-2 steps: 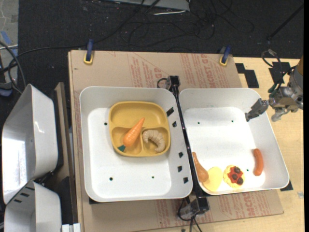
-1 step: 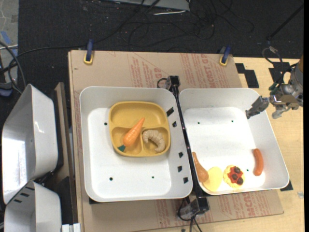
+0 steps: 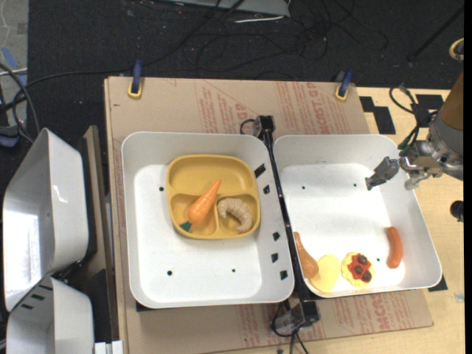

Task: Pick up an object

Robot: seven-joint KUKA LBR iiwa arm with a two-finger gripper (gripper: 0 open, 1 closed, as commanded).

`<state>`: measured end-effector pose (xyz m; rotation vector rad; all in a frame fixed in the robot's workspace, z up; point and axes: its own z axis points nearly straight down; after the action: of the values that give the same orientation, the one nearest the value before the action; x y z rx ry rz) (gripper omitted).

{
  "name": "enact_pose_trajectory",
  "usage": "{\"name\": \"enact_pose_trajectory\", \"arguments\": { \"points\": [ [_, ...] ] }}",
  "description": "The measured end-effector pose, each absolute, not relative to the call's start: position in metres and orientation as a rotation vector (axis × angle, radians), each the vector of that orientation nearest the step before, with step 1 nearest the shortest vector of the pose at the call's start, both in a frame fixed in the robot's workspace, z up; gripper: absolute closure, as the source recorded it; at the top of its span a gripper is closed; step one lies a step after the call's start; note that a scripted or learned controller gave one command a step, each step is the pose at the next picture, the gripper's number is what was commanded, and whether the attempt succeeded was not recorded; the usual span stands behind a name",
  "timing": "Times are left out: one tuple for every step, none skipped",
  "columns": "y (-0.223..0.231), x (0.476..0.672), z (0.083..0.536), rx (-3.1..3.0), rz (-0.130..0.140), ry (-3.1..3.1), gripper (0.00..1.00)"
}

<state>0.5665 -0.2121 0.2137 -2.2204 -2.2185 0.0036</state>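
Note:
The right bin [image 3: 332, 198] holds several toy foods along its near edge: an orange sausage [image 3: 395, 247], a yellow slice topped with red and dark bits [image 3: 359, 268], a pale yellow piece [image 3: 329, 271] and a brown-orange drumstick shape [image 3: 304, 255]. In the left bin [image 3: 147, 198] a yellow divided plate [image 3: 221, 169] carries a toy carrot [image 3: 204, 201] and a beige curled shrimp-like piece [image 3: 236, 213]. My gripper [image 3: 395, 177] hangs over the right bin's far right corner, open, with nothing between its fingers. It is well above and behind the sausage.
The grey arm [image 3: 446, 135] enters from the right edge. A black divider [image 3: 274, 198] runs between the two bins. Cardboard [image 3: 221, 102] lies under the bins, held by yellow clamps [image 3: 135, 87] at the back. White containers [image 3: 44, 198] stand at the left.

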Motion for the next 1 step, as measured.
{"name": "enact_pose_trajectory", "arguments": {
  "points": [
    [-0.2136, 0.5571, 0.1538, -2.220, 0.005, -2.215, 0.00]
  ]
}}
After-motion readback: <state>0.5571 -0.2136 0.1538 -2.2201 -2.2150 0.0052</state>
